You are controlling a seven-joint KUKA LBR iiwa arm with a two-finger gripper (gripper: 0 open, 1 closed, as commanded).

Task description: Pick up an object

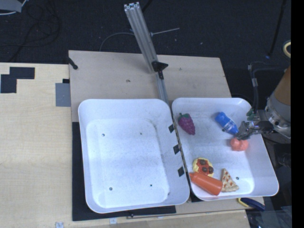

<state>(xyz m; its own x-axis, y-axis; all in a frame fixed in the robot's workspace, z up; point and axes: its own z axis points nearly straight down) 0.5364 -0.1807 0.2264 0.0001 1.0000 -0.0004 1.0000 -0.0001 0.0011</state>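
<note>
- The surface (pixel 142 75) is light wood, and it holds two shallow white bins side by side.
- A grey metal bar (pixel 142 34) leans over the far side of the surface and points down at the gap between the bins.
- The left bin (pixel 95 113) is a white tray with rounded corners and a few small dark dots on its floor.
- Three small black clips (pixel 176 149) sit along the edge where the two bins meet.
- The right bin (pixel 261 186) holds all the toys.
- A purple bunch of grapes (pixel 186 124) lies at the far left of the right bin, close to the middle edge.
- A small round pizza (pixel 203 166) with red spots lies nearer the front of that bin.
- An orange carrot (pixel 205 183) lies just in front of the round pizza, near the front rim, and looks to be touching it.
- A pizza slice (pixel 228 181) lies just beside the thick end of the carrot.
- A blue bottle (pixel 225 122) lies tilted at the far right of the bin.
- A pink ball (pixel 239 144) sits near the right rim, just in front of the bottle.
- The claw (pixel 245 131) comes in from the right and sits low between the bottle and the pink ball, right above the ball.
- It is too small and dark to tell if the claw is open or closed, or if it grips anything.
- The grey arm (pixel 280 115) with its orange band shows at the right side.
</note>
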